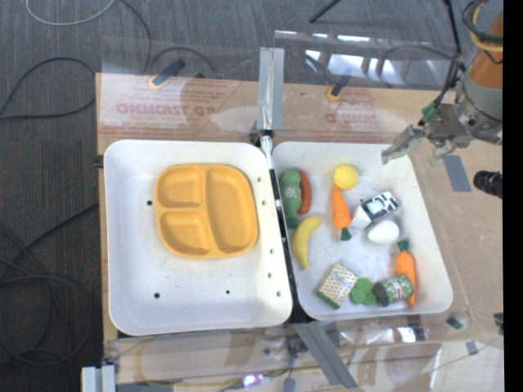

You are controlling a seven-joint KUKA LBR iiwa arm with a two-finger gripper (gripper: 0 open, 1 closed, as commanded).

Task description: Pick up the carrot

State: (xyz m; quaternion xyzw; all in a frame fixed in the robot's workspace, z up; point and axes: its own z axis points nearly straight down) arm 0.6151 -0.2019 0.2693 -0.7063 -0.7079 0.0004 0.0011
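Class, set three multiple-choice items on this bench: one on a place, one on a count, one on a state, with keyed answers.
1. Where does the yellow divided plate lie?
A. left bin
B. right bin
C. bare bench

2. How many compartments has the plate?
A. two
B. three
C. five

3. Where is the pincer?
A. over the plate
B. touching the banana
C. above the right bin's far right corner

Answers: 1 A, it sits in the left bin. 2 B, two small, one large. 3 C, it hangs there, apart from the banana.

Wooden bench point(122, 113) — two white bins: left bin point(131, 300), right bin point(433, 260).
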